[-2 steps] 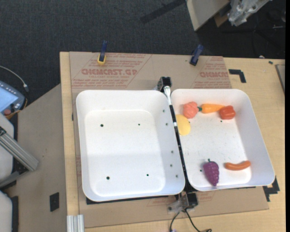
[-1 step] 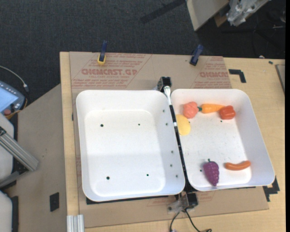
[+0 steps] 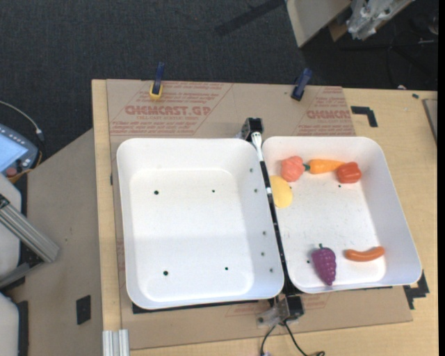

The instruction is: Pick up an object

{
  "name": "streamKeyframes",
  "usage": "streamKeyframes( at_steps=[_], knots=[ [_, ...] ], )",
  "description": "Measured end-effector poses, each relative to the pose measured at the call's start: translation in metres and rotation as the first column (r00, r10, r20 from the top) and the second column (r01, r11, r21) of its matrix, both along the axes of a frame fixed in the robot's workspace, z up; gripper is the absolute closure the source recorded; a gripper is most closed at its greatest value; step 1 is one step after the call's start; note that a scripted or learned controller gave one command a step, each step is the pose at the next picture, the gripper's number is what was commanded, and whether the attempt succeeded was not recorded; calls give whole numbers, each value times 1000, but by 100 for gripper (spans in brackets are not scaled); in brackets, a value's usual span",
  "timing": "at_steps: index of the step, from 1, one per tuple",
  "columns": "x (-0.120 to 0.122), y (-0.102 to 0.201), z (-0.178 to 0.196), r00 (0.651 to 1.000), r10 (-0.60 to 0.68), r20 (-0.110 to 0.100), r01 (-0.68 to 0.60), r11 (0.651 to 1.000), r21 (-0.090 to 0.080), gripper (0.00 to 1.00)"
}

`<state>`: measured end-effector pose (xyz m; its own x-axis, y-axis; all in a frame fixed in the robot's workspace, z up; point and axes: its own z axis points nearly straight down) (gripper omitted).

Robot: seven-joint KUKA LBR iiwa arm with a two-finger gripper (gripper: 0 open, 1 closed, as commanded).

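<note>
Gripper [image 3: 372, 17] is parked high at the top right, well clear of both bins; you can't tell its state from here. Nothing is between it and the right bin [image 3: 400, 208], where every candidate sits: pink toy fruit [image 3: 293, 168], carrot [image 3: 325, 166], red pepper [image 3: 349, 172], yellow piece [image 3: 281, 192] against the divider wall, purple grapes [image 3: 324, 265], orange sausage-shaped piece [image 3: 363, 254]. Grapes sit apart from the rest, probably your easiest pick.
</note>
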<state>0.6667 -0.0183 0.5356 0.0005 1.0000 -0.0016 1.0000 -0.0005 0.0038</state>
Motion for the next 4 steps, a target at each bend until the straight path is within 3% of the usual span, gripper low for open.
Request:
streamKeyframes(
  at_steps=[4],
  knots=[
    [0, 15, 0, 1000, 0, -1, 0, 1000, 0, 100]
  ],
)
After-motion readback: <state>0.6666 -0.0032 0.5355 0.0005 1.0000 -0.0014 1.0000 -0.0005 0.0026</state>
